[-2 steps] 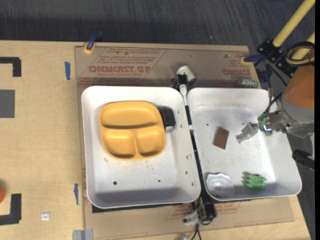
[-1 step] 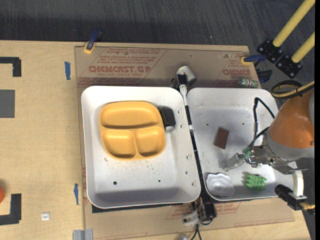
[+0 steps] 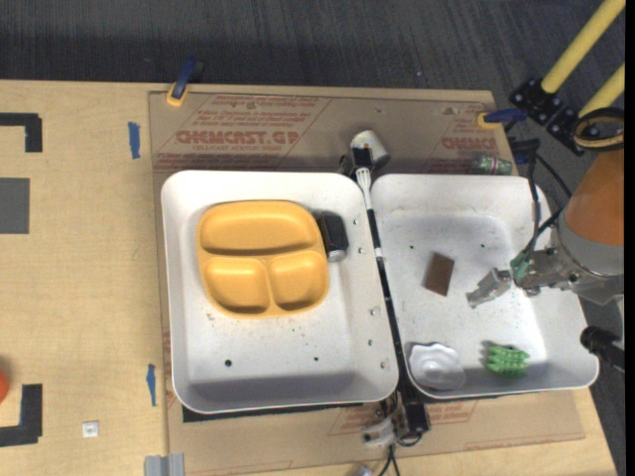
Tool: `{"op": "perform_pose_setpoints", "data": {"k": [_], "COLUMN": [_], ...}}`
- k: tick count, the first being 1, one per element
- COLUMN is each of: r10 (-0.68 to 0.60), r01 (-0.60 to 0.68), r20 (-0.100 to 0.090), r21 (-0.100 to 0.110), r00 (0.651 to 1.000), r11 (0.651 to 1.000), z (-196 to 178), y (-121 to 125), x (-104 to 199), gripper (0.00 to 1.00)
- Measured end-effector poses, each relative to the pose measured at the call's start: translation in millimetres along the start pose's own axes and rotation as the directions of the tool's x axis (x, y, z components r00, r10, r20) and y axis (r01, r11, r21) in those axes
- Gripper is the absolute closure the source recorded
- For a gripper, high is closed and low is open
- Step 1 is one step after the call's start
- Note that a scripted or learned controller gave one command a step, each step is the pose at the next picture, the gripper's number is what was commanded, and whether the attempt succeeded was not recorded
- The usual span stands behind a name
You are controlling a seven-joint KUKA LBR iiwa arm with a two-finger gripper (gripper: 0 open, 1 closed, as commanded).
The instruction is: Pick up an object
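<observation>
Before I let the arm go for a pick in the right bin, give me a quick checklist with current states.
1. Gripper over the right bin: ok, it hovers near the bin's right side.
2. Finger opening: cannot tell, too small and blurred.
3. Nothing held yet: ok, no object shows between the fingers.
4. Nearest target reachable: ok, the brown block lies free just left of the gripper.
5. Other targets clear of each other: ok, the green toy and white object lie apart near the front wall.
</observation>
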State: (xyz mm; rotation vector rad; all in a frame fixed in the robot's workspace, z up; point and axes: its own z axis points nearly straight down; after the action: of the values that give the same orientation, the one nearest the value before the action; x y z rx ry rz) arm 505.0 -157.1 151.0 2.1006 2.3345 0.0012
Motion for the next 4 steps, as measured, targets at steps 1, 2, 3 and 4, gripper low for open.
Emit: {"op": "perform_pose_setpoints", "data": {"k": [1,2,3,4], "r10": [0.022,0.026,-0.273,-0.488], "r01": [-0.022,-0.026,0.273,0.488], "r20": [-0.001,0.000,0.001,0.002], "r21": [0.002,0.000,-0.002,-0.003], "r00": [1.000,1.000,0.962,0.873], "r11": [1.000,1.000,0.962,0.873], "z": [40.4,58.8,65.5,65.6], "y": [-21.9,19.8,59.4,86.5], "x": [39.5,37.4,45.2,48.4], "gripper": [0.00,0.00,0.00,0.00]}}
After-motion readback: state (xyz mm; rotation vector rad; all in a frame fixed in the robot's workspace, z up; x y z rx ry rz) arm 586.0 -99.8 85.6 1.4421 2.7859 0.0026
